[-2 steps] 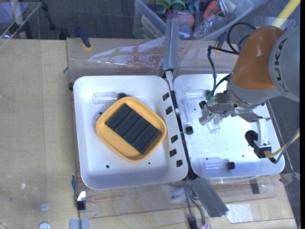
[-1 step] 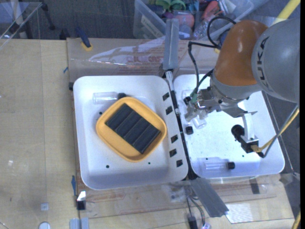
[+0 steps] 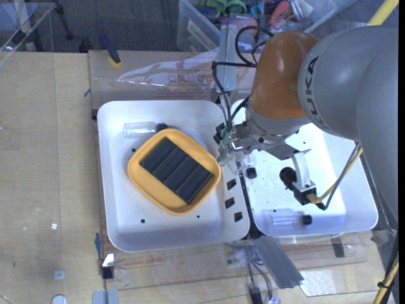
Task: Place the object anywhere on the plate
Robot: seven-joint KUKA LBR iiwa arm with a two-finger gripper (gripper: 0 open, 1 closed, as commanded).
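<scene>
A yellow rounded-square plate (image 3: 138,168) with a dark ridged centre lies tilted in the left bin (image 3: 120,227). Beside the plate's far-left corner, near the bin's back wall, rests a clear plastic tube (image 3: 139,129). A second clear tube with a black cap (image 3: 286,220) lies near the front wall of the right bin (image 3: 354,217). My gripper (image 3: 239,152) hangs under the orange wrist band over the divider between the two bins, just right of the plate's right corner. Nothing is seen held in it.
A small black piece (image 3: 251,171) sits in the right bin just below the gripper. Small black squares (image 3: 230,194) line the divider. A clear tub of colourful toys (image 3: 253,5) stands behind the bins. The grey arm covers the right bin's back right.
</scene>
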